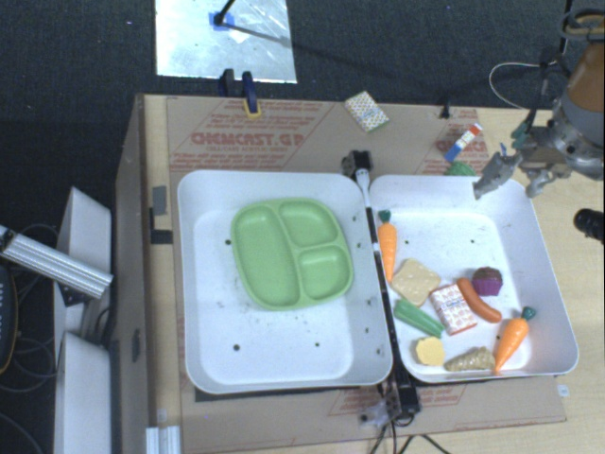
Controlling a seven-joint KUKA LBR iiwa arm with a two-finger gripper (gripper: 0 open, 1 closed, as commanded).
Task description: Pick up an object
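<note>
The right bin (444, 216) holds toy food in its near half. There is a carrot (387, 244) along the left wall, a tan cracker (416, 280), a green pea pod (418, 317), a red-and-white box (454, 308), an orange sausage (477, 299), a purple piece (487, 280), a second carrot (511, 339), a yellow disc (430, 351) and a tan lump (470, 358). My gripper (515, 180) hangs over the bin's far right corner, open, with nothing between its fingers and well apart from the food.
The left bin (213, 329) carries a green divided plate (291, 252). Behind the bins, small items lie on the cardboard: a patterned block (366, 111) and a red-and-blue piece (460, 143). A cable loops near the arm at the upper right.
</note>
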